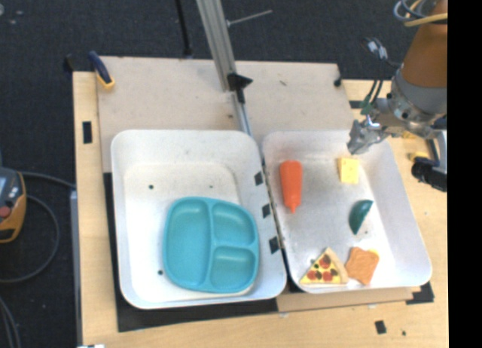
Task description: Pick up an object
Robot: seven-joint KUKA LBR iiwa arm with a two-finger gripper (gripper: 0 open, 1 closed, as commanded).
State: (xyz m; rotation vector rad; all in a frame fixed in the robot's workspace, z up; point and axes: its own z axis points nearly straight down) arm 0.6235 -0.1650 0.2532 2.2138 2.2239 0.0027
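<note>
arm (425,53) cut off at right; gripper (360,141) blurred.

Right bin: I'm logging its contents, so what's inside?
Right bin holds a carrot, yellow block, teal piece, pizza slice and orange piece. Nothing looks covered.

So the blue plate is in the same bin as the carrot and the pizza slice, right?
Not quite. The blue plate lies in the left bin. The carrot and the pizza slice are in the right bin, as the camera view shows.
</note>
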